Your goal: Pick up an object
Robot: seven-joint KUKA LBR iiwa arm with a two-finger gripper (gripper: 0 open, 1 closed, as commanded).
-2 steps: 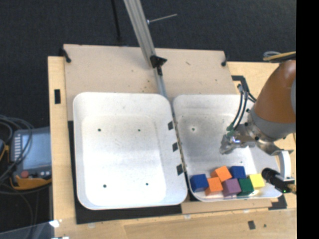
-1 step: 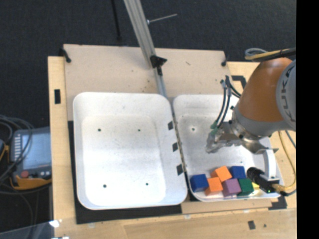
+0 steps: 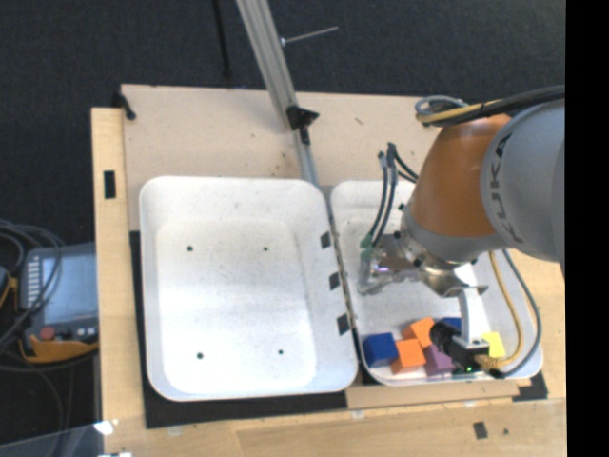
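Observation:
Several small blocks lie at the near end of the right bin [image 3: 354, 198]: a blue block [image 3: 379, 348], an orange block [image 3: 411, 353] with a second orange piece [image 3: 422, 330] behind it, a purple block [image 3: 438, 360] and a yellow block [image 3: 493, 344]. My gripper [image 3: 380, 267] hangs over the middle left of that bin, beneath the orange band [image 3: 457, 184] of the wrist. It is above and behind the blocks, apart from them. The wrist hides much of the bin floor.
The left bin [image 3: 238, 284] sits beside the right one, with a narrow divider between them. A slanted metal rail [image 3: 271, 55] rises from the back of the bench. Cables loop along the right bin's right side [image 3: 523, 322].

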